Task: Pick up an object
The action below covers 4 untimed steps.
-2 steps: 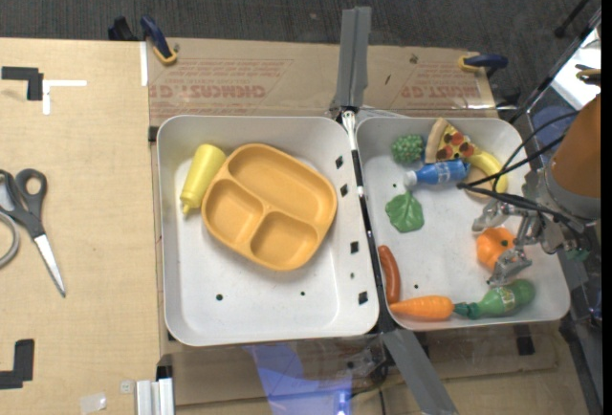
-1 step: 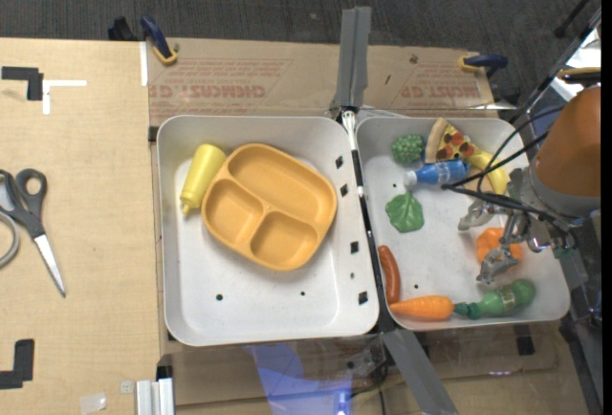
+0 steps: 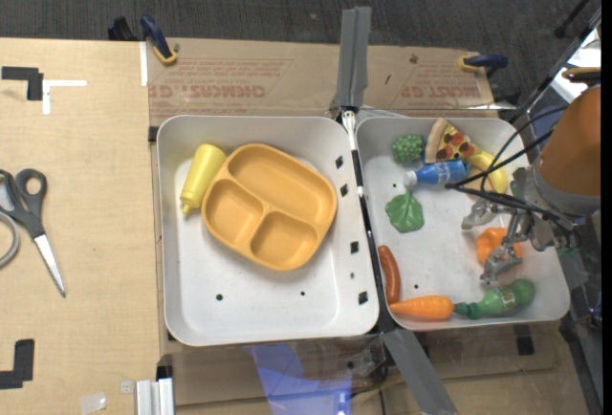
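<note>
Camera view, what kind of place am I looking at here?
Probably a robot lab bench for grasping trials: two white bins side by side, toy food like a carrot in one, and a robot arm reaching in.

Pale wooden bench top carries everything. Brown printed cardboard sheet lies flat across it at 12 o'clock, held by blue clamps at its corners. Two shallow white plastic bins sit side by side on the cardboard: left bin near centre, right bin at 3 o'clock, rims touching. Grey-handled metal scissors lie on bare wood at 9 o'clock. Black tape marks sit at 10 and 8 o'clock.
</note>
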Each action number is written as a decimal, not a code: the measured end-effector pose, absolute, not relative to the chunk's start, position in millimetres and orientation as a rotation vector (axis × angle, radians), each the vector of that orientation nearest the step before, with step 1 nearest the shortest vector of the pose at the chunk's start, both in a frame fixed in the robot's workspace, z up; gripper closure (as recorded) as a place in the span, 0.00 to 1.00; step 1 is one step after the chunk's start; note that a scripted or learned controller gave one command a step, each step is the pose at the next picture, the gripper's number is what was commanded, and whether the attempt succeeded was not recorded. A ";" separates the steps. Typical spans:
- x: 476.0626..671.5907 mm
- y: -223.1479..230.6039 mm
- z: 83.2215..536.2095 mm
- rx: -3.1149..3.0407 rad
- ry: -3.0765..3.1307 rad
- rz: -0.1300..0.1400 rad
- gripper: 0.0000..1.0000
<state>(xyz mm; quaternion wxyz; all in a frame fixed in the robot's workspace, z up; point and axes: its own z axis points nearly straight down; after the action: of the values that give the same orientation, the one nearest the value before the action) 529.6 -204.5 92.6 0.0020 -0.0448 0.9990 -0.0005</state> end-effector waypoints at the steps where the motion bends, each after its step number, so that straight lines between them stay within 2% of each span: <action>1: 529.2 -214.0 92.8 -0.131 3.134 -0.002 0.00; 2: 511.6 -217.1 95.8 -0.078 3.126 -0.001 0.00; 3: 514.7 -187.1 92.3 -0.035 3.139 0.002 0.00; 4: 516.4 -186.5 102.2 -0.039 3.134 0.000 1.00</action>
<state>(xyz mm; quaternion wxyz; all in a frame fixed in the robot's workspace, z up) 516.4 -186.5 102.2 0.0034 -0.0124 0.9999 0.0000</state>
